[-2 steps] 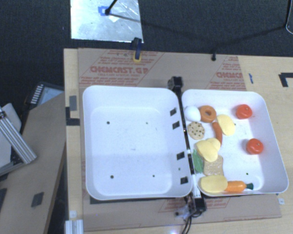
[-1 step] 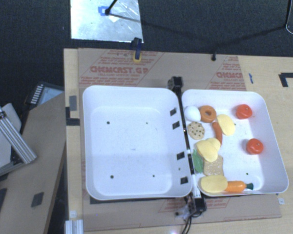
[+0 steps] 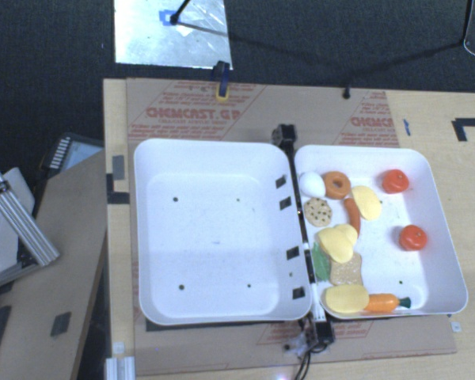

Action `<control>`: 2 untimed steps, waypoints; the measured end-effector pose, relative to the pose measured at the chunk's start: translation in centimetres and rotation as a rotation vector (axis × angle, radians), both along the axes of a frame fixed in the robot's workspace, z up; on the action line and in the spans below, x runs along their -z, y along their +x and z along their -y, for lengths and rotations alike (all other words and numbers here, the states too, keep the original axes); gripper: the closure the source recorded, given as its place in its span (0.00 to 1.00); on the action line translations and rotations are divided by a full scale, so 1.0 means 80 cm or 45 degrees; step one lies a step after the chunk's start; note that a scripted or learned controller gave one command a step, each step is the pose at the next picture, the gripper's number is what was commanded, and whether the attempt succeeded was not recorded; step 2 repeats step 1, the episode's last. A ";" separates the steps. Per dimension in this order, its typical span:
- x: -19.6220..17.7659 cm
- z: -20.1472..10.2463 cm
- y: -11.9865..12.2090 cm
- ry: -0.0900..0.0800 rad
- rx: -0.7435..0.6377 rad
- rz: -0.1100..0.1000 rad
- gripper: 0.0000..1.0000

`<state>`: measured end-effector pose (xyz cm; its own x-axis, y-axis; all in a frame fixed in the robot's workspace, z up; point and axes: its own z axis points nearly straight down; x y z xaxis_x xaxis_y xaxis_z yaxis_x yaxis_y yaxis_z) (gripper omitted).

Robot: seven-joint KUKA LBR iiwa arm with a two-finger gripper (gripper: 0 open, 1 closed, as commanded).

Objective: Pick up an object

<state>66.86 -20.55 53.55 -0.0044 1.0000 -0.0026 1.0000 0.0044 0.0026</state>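
Overhead, at a slant: two shallow white bins side by side on a printed cardboard sheet (image 3: 191,111).

Left bin (image 3: 214,236): bare white floor with a few small dark dots.

Right bin (image 3: 435,267): all of the toy food, i.e. every candidate for picking, mostly crowded along the left wall.
- White egg (image 3: 312,184) at the upper left, touching a glazed donut (image 3: 336,184) just to its right.
- Chocolate-chip cookie (image 3: 318,211) just below the egg.
- Orange sausage (image 3: 353,214) lying beside the cookie, partly under a pale yellow piece (image 3: 367,203).
- Second yellow piece (image 3: 338,242) below the cookie, overlapping a green leaf-like item (image 3: 322,264) and a tan bread slice (image 3: 347,271).
- Third yellow piece (image 3: 347,298) in the lower left corner, touching a carrot (image 3: 384,301) with its green tip pointing right.
- Upper tomato (image 3: 395,181) and lower tomato (image 3: 412,237), red, well apart from each other and standing clear of the cluster on the right half of the floor.

Seam between the bins: row of small black clips (image 3: 285,203), with a black fixture (image 3: 284,134) at the top end.

Surroundings: shiny metal plate (image 3: 170,22) on dark carpet beyond the bench; yellow and blue clamp (image 3: 222,81) at the far edge of the cardboard; aluminium frame rail (image 3: 16,220) at the far left.

Claw state: cannot tell, whether released, clenched or grasping.
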 end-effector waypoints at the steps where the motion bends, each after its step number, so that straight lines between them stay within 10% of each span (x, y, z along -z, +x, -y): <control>1: 0.000 0.000 0.000 0.000 0.000 0.000 1.00; 2: 0.000 0.000 0.000 0.000 0.000 0.000 1.00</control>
